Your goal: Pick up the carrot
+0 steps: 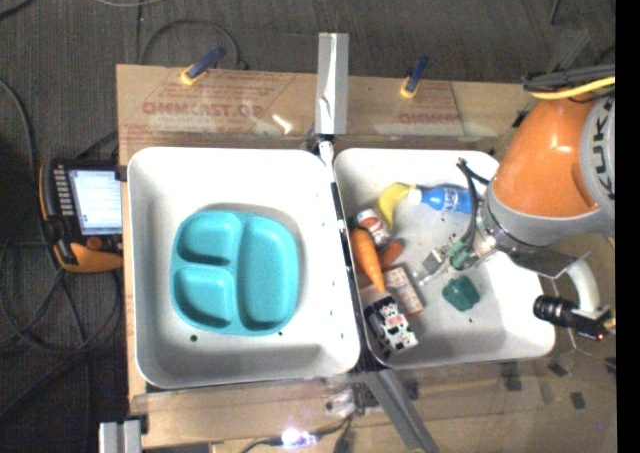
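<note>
The carrot (367,258) lies ungrasped against the right bin's (520,341) left wall; the end effector (455,259) hovers right of it, its state indiscernible; the pick remains undone.

Two white bins stand side by side. The left bin (140,241) holds a teal tray (238,271). In the right bin (520,336) the carrot (367,259) lies by the left wall, near a bottle (425,198). The gripper (452,259) hangs above a green piece (461,293).
</note>
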You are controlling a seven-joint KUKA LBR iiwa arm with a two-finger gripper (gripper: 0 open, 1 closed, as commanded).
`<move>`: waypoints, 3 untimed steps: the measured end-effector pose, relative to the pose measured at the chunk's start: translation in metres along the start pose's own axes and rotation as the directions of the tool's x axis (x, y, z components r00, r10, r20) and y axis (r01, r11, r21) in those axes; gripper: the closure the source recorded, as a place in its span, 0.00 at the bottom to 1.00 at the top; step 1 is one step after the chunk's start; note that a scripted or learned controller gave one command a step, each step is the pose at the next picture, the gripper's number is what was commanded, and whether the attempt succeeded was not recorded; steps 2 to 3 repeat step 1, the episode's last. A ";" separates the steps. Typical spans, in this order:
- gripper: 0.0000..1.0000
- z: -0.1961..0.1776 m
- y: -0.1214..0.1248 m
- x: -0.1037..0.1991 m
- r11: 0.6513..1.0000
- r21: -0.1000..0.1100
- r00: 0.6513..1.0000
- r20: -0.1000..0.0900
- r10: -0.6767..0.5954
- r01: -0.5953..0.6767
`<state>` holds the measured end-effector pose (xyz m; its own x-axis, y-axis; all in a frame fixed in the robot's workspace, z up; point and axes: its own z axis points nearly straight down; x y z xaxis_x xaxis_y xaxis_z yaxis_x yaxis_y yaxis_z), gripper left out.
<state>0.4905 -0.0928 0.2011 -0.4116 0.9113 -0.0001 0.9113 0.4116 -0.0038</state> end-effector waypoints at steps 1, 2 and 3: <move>1.00 0.020 0.026 0.074 1.000 0.001 1.000 -0.001 0.009 -0.009; 1.00 0.020 0.026 0.074 1.000 0.001 1.000 -0.001 0.009 -0.009; 1.00 0.020 0.026 0.074 1.000 0.001 1.000 -0.001 0.009 -0.009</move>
